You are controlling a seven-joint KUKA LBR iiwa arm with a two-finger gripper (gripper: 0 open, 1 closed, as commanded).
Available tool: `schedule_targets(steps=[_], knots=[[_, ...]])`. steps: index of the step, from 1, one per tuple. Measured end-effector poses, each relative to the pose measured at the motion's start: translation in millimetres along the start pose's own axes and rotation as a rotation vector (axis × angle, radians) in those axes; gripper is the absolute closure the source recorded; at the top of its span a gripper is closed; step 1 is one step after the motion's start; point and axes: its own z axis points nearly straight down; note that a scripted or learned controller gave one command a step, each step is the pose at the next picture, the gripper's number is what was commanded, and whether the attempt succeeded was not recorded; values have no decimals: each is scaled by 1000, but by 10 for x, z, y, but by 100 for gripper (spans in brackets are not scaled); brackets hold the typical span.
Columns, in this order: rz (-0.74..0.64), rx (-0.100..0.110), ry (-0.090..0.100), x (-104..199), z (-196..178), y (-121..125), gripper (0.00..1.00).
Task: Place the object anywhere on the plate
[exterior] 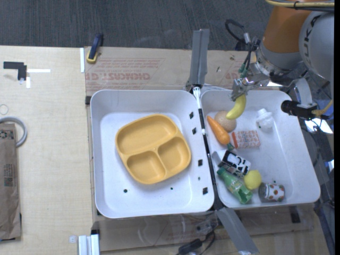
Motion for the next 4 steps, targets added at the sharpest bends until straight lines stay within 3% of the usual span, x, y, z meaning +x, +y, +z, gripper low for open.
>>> schedule_targets(steps=[1,2,3,4], knots=[[-27,2,2,765,222,-183,100],[-26,1,2,763,221,-183,0],[-25,2,1,752,135,-182,100],[343,1,0,975,-95,160,100]])
